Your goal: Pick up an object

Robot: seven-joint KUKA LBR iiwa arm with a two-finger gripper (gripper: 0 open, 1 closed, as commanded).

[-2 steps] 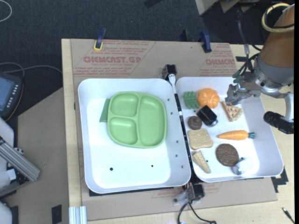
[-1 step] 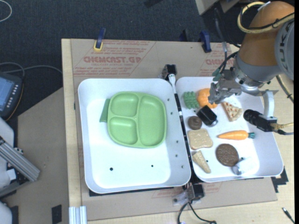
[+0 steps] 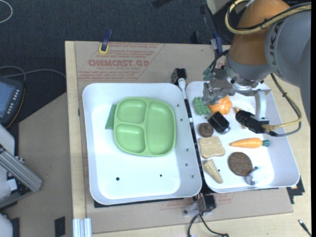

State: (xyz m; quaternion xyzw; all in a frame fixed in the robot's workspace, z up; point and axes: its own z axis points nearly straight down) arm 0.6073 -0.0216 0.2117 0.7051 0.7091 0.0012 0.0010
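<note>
My gripper (image 3: 215,97) hangs low over the far left part of the right bin (image 3: 284,154). It is right over an orange rounded toy (image 3: 223,104), with a green leafy toy (image 3: 199,105) just to its left. A small black block (image 3: 218,122) lies just in front of the gripper. The wrist hides the top of the orange toy. I see nothing lifted off the bin floor.
The right bin also holds a brown round piece (image 3: 206,129), a bread slice (image 3: 211,146), a carrot (image 3: 246,142), a dark brown disc (image 3: 240,163) and a pale wedge (image 3: 213,171). A green divided plate (image 3: 145,126) lies in the left bin (image 3: 98,162).
</note>
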